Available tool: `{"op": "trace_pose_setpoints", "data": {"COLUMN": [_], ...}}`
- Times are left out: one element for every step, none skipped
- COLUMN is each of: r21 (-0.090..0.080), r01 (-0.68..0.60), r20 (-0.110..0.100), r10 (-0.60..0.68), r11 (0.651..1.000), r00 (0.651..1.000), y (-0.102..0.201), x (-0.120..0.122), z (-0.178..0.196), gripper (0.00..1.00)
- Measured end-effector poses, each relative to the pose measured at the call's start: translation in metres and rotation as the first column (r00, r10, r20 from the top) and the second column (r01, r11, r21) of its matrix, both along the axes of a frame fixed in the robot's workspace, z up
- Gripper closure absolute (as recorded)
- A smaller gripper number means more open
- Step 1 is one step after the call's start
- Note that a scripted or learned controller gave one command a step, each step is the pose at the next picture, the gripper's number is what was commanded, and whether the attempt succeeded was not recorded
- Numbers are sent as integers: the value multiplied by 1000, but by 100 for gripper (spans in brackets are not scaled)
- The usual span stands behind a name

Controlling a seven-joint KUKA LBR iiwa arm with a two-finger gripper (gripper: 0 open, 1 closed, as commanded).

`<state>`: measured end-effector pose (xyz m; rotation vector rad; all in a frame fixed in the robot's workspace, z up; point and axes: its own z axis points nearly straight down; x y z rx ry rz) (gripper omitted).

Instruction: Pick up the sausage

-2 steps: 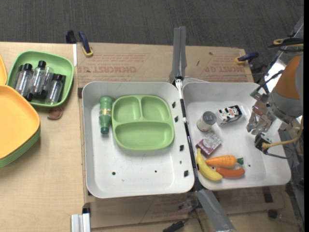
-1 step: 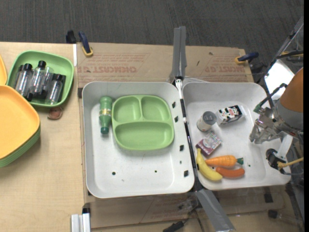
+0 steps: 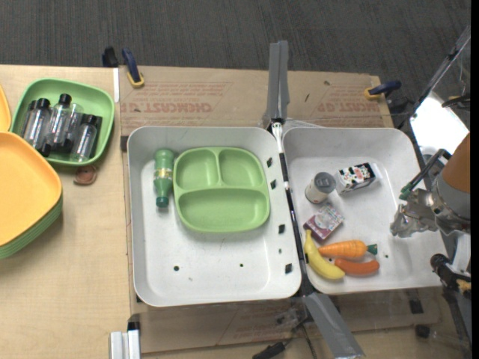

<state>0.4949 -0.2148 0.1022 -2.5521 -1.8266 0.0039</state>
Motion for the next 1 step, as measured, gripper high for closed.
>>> {"op": "trace_pose_setpoints", "data": {"r21": [-3], "r01": [176], "r20": [1], "r10": [-176], "r11": [984], "r00": [984], "y": [15], "x": [76], "z": [13], "gripper": [100]}}
